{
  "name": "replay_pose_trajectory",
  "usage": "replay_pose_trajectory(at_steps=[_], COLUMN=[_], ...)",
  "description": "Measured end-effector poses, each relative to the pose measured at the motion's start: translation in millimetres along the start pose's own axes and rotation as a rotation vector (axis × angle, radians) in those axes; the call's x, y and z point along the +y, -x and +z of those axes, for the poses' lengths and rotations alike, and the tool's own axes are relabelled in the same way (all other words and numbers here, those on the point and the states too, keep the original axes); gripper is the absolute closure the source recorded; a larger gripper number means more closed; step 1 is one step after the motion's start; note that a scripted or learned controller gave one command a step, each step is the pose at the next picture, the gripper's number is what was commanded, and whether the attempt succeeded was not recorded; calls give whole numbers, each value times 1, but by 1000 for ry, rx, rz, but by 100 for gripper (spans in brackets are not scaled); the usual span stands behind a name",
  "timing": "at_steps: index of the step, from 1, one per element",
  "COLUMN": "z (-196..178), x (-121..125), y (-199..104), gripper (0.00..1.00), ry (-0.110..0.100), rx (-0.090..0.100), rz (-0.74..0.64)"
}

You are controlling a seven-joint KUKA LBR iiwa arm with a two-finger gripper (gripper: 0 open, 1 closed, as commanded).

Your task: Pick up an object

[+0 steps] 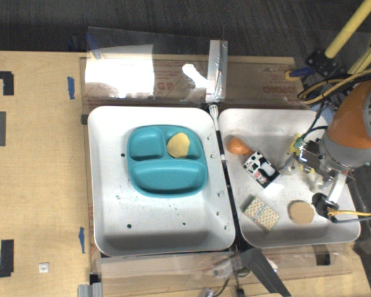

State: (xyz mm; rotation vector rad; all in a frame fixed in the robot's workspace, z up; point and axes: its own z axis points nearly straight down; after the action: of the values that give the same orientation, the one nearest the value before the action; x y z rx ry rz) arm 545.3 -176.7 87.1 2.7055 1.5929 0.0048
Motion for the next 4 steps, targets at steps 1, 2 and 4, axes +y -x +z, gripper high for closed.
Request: replay_pose_trajectory(at_steps=[1, 2, 4], z=[-68, -48, -17], x=[17, 53, 45], y=[37, -61, 4], gripper=[0, 0, 0], ry=[1, -4, -2], rx=[-2, 1, 0], rz=[-279, -372, -414])
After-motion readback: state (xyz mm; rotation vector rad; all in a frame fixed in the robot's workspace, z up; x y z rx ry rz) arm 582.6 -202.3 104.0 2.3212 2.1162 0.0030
